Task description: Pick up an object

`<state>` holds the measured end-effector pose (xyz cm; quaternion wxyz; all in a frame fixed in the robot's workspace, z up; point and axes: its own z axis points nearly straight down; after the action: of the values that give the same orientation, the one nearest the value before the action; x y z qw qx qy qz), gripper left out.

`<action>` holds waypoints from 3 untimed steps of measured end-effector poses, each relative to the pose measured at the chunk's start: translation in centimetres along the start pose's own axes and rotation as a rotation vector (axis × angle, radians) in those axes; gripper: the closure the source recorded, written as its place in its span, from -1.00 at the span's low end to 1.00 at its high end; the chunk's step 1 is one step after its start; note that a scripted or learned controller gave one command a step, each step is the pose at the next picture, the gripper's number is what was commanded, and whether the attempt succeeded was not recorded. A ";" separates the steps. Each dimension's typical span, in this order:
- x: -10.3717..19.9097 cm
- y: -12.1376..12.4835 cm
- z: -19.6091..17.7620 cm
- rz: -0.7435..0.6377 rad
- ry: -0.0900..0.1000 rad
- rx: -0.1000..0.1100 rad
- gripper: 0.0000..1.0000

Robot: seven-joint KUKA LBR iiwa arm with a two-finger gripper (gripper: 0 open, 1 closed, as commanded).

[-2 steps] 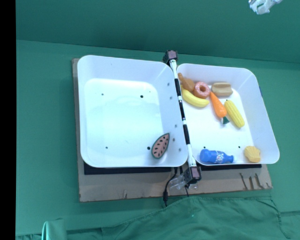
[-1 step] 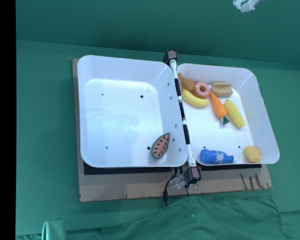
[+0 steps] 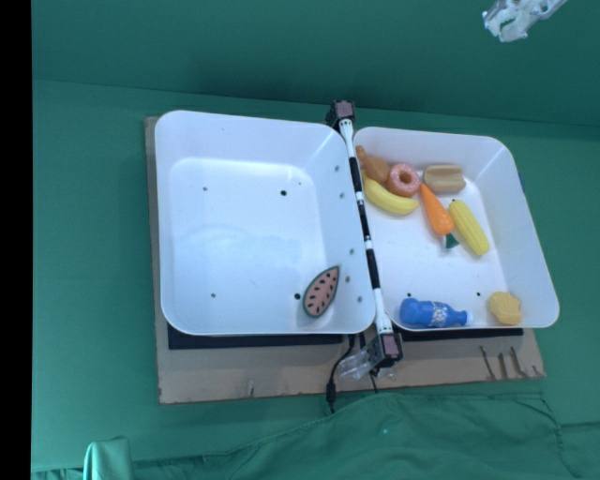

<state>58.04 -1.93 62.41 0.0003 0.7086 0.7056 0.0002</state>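
My gripper [image 3: 516, 17] hangs high at the top right of the camera view, above and behind the right bin [image 3: 530, 267], far from every object. In that bin lie a banana [image 3: 389, 199], a pink donut [image 3: 405, 178], a bread roll [image 3: 443, 177], a carrot [image 3: 435, 212] and a corn cob [image 3: 468, 227] near the back. A blue bottle [image 3: 432, 313] and a small yellow piece [image 3: 504, 307] rest by the front wall. A watermelon slice [image 3: 321, 292] lies in the left bin [image 3: 178, 234], at its front right corner.
A black-and-white bar [image 3: 364, 230] runs between the two bins, with a small fixture [image 3: 375, 354] at its near end. The bins stand on a cardboard sheet [image 3: 234, 375] over green cloth.
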 end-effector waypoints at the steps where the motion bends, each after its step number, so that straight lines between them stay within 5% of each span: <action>1: 2.8 -9.7 18.4 -0.002 0.000 0.018 1.00; 2: 8.9 -10.7 30.2 -0.007 0.000 0.010 1.00; 3: 10.1 -1.5 24.3 -0.004 0.002 -0.014 1.00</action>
<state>56.55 8.22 38.11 0.0046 0.7071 0.7071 0.0058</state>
